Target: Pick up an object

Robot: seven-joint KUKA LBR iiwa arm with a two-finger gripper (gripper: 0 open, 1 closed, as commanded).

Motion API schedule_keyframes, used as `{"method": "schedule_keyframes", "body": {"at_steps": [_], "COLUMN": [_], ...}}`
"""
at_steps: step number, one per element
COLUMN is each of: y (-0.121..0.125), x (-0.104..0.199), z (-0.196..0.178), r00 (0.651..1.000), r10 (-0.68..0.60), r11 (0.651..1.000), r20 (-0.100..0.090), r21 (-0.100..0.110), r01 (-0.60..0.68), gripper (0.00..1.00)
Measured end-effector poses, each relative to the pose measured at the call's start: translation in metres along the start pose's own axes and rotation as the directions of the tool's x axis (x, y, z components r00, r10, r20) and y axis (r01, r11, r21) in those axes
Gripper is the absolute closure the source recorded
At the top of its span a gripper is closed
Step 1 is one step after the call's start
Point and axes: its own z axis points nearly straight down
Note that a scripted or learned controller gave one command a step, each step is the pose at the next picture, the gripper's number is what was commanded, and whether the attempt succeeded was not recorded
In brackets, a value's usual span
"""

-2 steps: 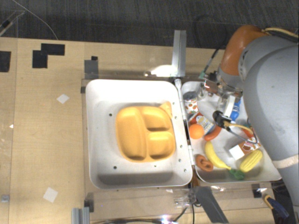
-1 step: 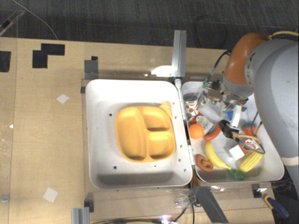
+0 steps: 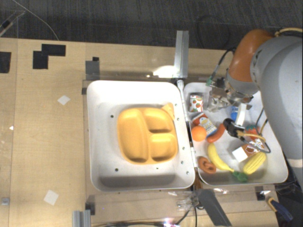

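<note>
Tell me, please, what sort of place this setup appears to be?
Probably a robotics lab bench for pick-up trials: a grey arm reaches over two white bins, one holding a yellow divided tray, the other toy food like a banana and corn.

Glossy yellow plastic tray, matt wooden bench

The right bin holds a jumble of small toy foods: a yellow banana lying near the front, a corn cob just right of it, and a brown doughnut at the front left corner. An orange ball touches a red sausage near the left wall. A small printed carton sits upright toward the back left.
</note>
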Motion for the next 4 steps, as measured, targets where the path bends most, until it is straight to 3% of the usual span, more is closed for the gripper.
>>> {"method": "schedule_keyframes", "body": {"at_steps": [1, 2, 3, 4], "y": [0.007, -0.003, -0.004, -0.051], "x": [0.009, -0.016, -0.016, -0.011], "z": [0.013, 0.013, 0.013, 0.012], "r00": [0.997, 0.954, 0.955, 0.902], "r10": [0.08, 0.299, 0.297, 0.433], "r11": [0.997, 0.954, 0.955, 0.902], "r20": [-0.001, 0.002, 0.002, 0.001], "r21": [0.008, 0.012, 0.012, 0.007], "r01": [-0.08, -0.299, -0.297, -0.433], "gripper": [1.0, 1.0, 0.0, 0.0]}}
